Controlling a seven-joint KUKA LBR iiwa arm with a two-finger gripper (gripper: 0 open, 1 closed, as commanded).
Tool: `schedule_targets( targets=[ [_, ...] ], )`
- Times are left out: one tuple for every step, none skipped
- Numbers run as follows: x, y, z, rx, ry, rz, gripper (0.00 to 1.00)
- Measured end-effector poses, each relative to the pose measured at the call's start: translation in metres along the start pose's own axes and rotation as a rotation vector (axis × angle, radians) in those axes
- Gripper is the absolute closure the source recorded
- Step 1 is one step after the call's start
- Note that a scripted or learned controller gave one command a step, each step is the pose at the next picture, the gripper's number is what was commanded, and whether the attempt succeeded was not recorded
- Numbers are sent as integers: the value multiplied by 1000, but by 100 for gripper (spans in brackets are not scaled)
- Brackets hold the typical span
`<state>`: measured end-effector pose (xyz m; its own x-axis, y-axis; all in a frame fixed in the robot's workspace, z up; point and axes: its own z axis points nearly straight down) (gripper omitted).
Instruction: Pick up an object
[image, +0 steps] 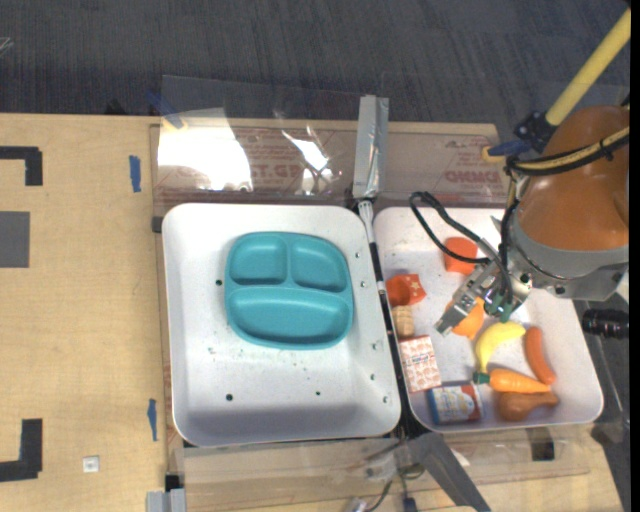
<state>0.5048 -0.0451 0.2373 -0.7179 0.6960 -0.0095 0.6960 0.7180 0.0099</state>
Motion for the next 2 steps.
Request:
schedule_targets(
  targets=[
    [-4, 86, -21, 5, 7, 9, 100],
    [53, 40, -26, 8, 8, 111, 100]
  ],
)
